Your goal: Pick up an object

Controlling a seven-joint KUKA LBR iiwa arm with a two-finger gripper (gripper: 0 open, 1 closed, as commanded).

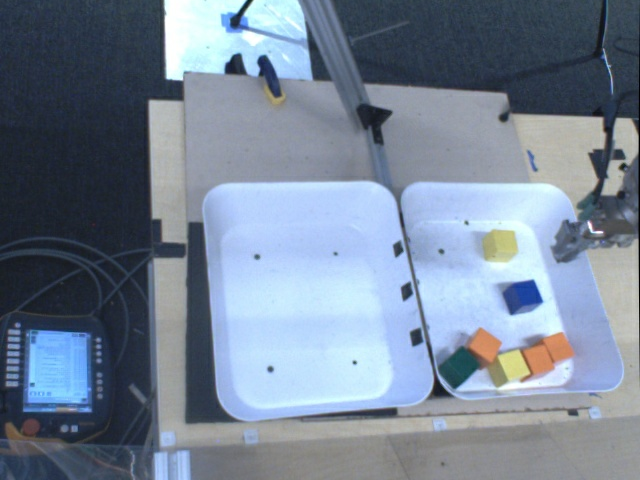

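The gripper (578, 240) hangs over the outer rim of the right bin (590, 298), finger state indiscernible, with the yellow cube (501, 245) and blue cube (522, 296) inside that bin.

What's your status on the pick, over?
Gripper at right bin's right rim, nothing seen in it. Yellow block and blue block nearest, both loose. Path to them open.

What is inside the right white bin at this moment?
The right bin holds seven blocks: yellow, blue, and a cluster near its front edge of green, three orange and another yellow. Whether the cluster hides anything underneath cannot be seen.
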